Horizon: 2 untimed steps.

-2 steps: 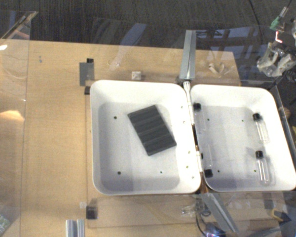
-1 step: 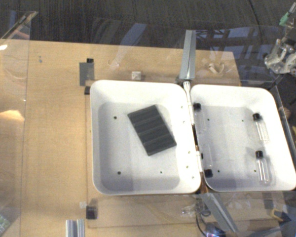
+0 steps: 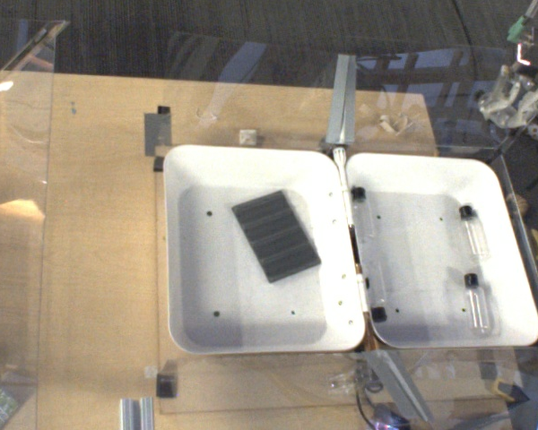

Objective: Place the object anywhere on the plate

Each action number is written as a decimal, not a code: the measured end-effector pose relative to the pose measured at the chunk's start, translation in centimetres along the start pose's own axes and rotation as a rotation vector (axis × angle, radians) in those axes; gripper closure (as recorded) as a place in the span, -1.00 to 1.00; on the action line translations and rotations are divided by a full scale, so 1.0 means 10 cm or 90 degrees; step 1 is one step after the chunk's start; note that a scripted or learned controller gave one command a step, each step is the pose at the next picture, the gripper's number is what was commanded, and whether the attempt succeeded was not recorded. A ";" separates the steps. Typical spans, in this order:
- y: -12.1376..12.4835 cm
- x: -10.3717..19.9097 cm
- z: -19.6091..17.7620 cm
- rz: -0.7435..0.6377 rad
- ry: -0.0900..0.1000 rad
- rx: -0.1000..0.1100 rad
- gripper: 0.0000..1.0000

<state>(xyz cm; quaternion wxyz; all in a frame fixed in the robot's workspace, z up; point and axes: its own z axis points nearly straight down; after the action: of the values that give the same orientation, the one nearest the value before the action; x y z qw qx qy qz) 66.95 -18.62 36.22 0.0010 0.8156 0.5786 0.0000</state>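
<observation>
Overhead, the gripper (image 3: 517,104) hangs outside the right bin's (image 3: 412,173) far corner, and whether it is spread or closed I cannot tell. Nearest it, just inside that bin, lie two clear capped tubes (image 3: 473,232), either probably the object, both loose and ungrasped. The dark ribbed plate (image 3: 276,236) waits flat well beyond them in the left bin (image 3: 251,158), seemingly as the drop spot.

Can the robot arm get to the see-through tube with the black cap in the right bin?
Probably yes. The end effector sits past the right bin's far corner, and nothing covers the tube.
</observation>
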 end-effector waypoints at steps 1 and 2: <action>-0.03 0.07 -0.55 0.013 0.001 -0.001 1.00; -0.12 0.32 -0.72 0.211 0.001 0.000 1.00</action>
<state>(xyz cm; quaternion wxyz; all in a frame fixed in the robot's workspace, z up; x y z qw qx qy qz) 66.92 -15.16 43.46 0.0005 0.9000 0.4360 0.0003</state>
